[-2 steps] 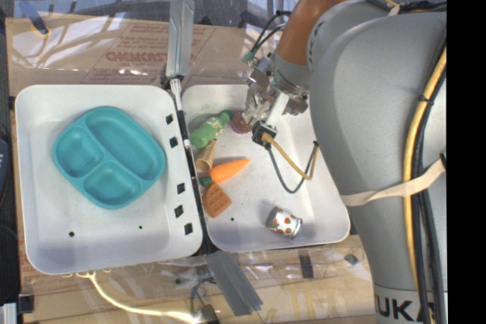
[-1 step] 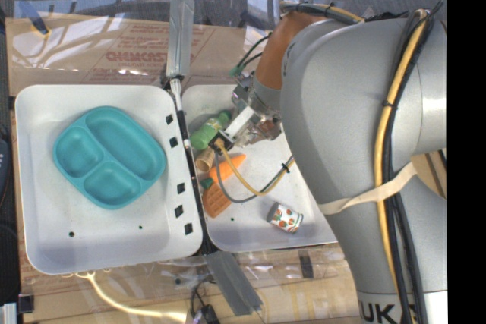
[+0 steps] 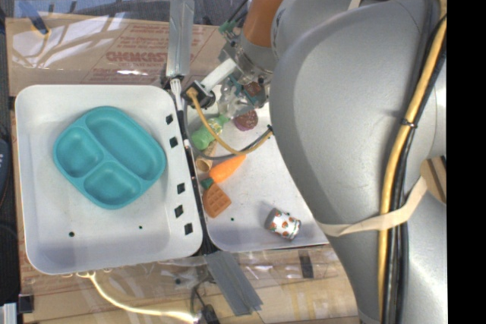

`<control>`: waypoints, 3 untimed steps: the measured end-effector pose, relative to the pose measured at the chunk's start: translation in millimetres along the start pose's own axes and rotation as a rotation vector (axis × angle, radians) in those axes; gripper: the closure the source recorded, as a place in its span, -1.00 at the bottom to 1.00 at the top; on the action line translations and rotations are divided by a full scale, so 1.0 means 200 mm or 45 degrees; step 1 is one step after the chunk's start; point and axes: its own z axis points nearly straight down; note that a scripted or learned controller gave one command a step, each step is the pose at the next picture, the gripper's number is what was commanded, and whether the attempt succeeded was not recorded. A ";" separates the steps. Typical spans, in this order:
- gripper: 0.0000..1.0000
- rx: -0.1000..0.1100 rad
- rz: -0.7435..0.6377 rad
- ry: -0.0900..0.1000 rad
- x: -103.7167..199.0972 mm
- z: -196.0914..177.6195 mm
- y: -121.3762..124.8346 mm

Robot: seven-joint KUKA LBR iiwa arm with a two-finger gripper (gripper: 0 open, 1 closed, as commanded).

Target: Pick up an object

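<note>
I see the end effector (image 3: 241, 96) lowered over the far part of the right bin (image 3: 250, 235), above a green object (image 3: 202, 138) and a dark red one (image 3: 245, 120); I cannot tell its state. An orange carrot (image 3: 227, 167), a waffle-like piece (image 3: 216, 200) and a spotted object (image 3: 282, 223) lie nearer. The left bin (image 3: 45, 239) holds 1 teal divided plate (image 3: 109, 156).

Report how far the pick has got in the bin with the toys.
Done: the arm has reached into the right bin, and the gripper is low at its far end, near a brownish round object and a green piece. In hand: nothing visibly between the fingers. Left: grasp and lift; the carrot, waffle and spotted object lie untouched. The teal plate sits in the left bin.
</note>
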 end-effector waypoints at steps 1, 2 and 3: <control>1.00 0.000 -0.110 -0.006 0.02 -0.16 -0.17; 1.00 0.003 -0.120 -0.012 0.02 -0.21 -0.17; 1.00 0.006 -0.129 -0.017 0.02 -0.25 -0.18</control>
